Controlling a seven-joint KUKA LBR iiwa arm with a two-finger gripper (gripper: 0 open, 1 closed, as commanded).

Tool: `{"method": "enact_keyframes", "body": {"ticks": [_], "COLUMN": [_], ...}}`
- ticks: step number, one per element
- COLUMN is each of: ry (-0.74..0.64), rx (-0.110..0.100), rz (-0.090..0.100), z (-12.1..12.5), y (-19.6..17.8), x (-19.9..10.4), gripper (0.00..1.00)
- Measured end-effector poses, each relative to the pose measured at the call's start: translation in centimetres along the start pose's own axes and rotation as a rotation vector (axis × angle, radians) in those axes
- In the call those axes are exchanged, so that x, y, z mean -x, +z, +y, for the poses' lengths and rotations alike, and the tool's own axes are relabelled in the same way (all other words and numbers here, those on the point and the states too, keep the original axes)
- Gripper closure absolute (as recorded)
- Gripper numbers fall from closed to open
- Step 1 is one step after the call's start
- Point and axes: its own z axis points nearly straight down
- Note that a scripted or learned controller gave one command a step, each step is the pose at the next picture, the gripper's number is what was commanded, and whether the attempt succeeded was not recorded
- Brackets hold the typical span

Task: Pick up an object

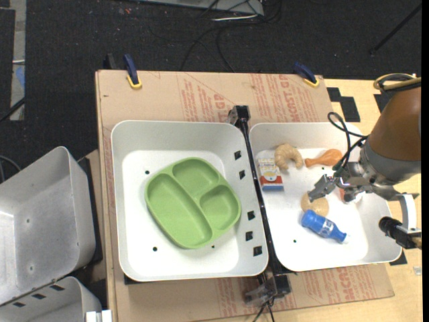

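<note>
— Where are you in the pick?

— Reach stage: my gripper [326,188] hangs at right of centre in the right bin [375,250], fingers spread, nothing between them, just above a tan object [315,203]

— And next?

— I judge a straight drop and a squeeze, keeping clear of the blue bottle [323,226] just below it

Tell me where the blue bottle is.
The blue bottle lies in the right bin, toward its front, just below the gripper.
</note>
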Motion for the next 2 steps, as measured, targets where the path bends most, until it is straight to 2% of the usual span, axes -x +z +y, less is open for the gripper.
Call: {"method": "enact_keyframes", "body": {"ticks": [1, 2], "ry": [0.0, 0.001], "rx": [-0.001, 0.008], "rz": [0.0, -0.003], "z": [-0.5, -0.2], "y": [6.0, 4.4], "x": [0.7, 0.8], "gripper": [0.0, 1.0]}}
